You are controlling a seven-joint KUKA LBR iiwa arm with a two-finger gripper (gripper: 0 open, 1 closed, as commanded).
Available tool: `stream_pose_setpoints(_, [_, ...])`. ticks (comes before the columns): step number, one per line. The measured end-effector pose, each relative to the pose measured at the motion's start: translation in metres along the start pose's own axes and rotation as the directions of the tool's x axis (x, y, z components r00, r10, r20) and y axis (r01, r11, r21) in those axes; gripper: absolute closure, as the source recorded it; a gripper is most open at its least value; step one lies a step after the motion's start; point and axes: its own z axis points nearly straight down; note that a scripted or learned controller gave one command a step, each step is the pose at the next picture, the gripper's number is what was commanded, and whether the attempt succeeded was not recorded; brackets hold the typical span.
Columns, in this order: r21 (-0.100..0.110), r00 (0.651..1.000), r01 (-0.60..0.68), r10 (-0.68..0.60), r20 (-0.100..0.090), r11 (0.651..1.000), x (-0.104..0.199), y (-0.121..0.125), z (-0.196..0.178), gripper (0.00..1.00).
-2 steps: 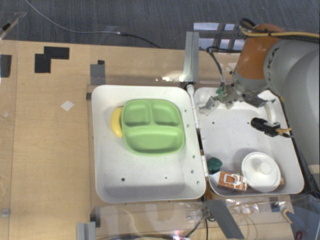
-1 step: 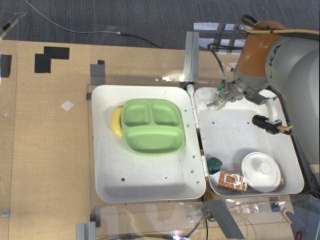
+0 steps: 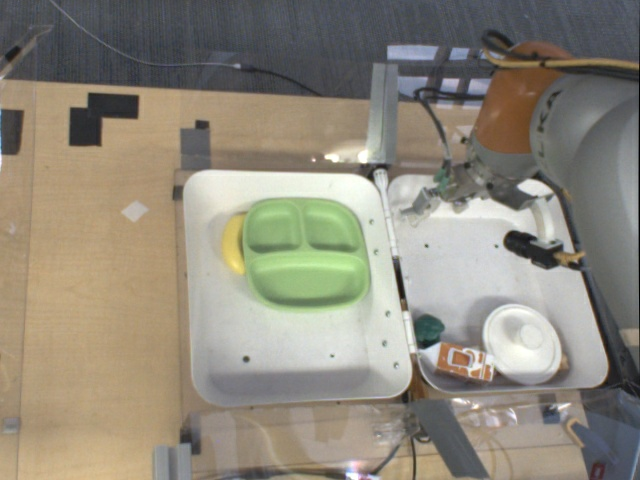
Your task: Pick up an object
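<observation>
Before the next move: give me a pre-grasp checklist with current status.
1. Claw over a bin: ok, at the far-left corner of the right bin.
2. Object under the claw: not ok, bin floor there looks bare.
3. Targets in the right bin: ok, white bowl, orange carton and green object along the near edge.
4. Clearance around the carton: not ok, it sits against the bowl.
5. Left bin yellow item: not ok, partly under the green plate.
</observation>
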Motion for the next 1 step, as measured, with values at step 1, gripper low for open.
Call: stream_pose_setpoints(1, [0.002, 0.900, -0.437, 0.437, 0.001, 0.900, -0.0157, -0.0081, 0.0200, 0.00])
